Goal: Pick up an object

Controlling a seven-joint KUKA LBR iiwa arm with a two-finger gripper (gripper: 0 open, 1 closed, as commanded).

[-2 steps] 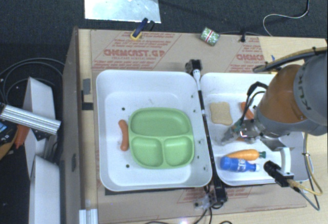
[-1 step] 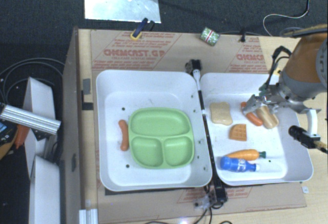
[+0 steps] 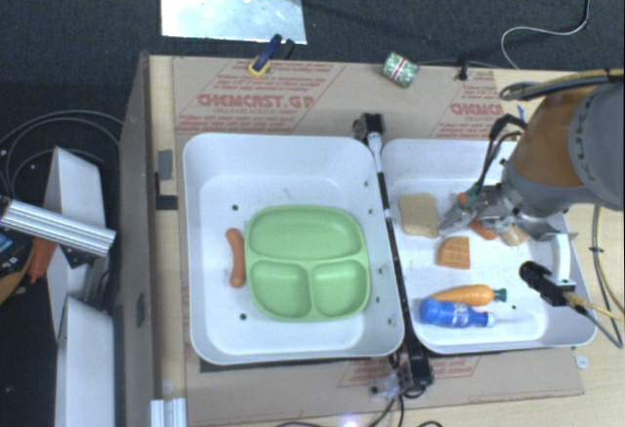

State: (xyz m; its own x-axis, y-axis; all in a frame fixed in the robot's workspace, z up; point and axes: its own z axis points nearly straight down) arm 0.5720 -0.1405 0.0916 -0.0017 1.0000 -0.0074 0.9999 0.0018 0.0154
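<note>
Nearest in the right bin [image 3: 522, 322] lies the bottle [image 3: 451, 315], blue, on its side, on the near side of the cracker [image 3: 452, 252]. The carrot [image 3: 461, 295] lies just nearer than the cracker, alongside the bottle. The cracker itself is an orange square, flat on the bin floor. Just beyond the cracker and slightly to the view's left sits the bread [image 3: 419, 214], a tan slice. The gripper [image 3: 459, 216] hangs just beyond the cracker, its tip close beside the bread; whether it is spread or closed cannot be told, and nothing shows in its grasp. Well to the view's left of the cracker, the left bin [image 3: 215, 220] holds a green plate [image 3: 308, 259] and a sausage [image 3: 235, 257]. Far beyond the cracker, on the bench, lies a green roll [image 3: 399, 68].
</note>
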